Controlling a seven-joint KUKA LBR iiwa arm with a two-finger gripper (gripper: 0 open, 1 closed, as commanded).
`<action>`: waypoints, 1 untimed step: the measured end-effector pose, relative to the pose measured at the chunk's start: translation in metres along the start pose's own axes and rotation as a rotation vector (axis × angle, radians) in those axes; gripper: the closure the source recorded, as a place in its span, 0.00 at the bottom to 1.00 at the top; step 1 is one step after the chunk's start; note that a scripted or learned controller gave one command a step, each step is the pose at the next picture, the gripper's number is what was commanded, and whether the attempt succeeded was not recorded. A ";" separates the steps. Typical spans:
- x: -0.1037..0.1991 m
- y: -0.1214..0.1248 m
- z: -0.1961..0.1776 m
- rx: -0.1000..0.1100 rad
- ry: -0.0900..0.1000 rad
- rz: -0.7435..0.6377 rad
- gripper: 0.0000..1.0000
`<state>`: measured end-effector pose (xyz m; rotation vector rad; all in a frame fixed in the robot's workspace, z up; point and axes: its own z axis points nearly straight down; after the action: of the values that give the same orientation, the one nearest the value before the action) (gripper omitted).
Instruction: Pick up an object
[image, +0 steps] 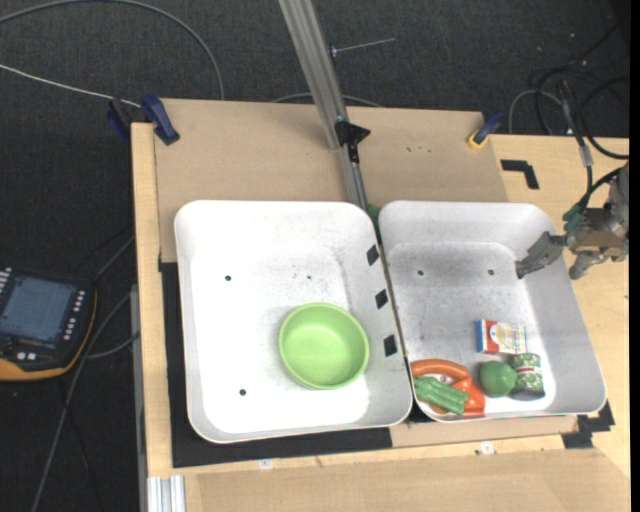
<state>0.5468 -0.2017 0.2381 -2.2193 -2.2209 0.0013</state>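
A light green bowl (322, 345) sits in the left bin (230, 250), towards its front right. In the right bin's (450, 260) front right corner lie a small red, white and blue carton (498, 337), a round green object (495, 378), a small can (528, 373) and an orange-red piece with a green vegetable on it (445, 390). My gripper (557, 260) hangs over the right bin's right rim, well behind these items. Its two fingers stand spread apart with nothing between them.
A metal pole (325, 80) runs from the top down to the gap between the bins. Blue and yellow clamps (158, 118) grip the bench's back corners. A handheld pendant (40, 320) lies on the floor at the left.
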 end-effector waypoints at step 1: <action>0.001 -0.001 0.063 0.002 0.000 0.000 0.00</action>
<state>0.5458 -0.2008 0.1755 -2.2184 -2.2190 0.0034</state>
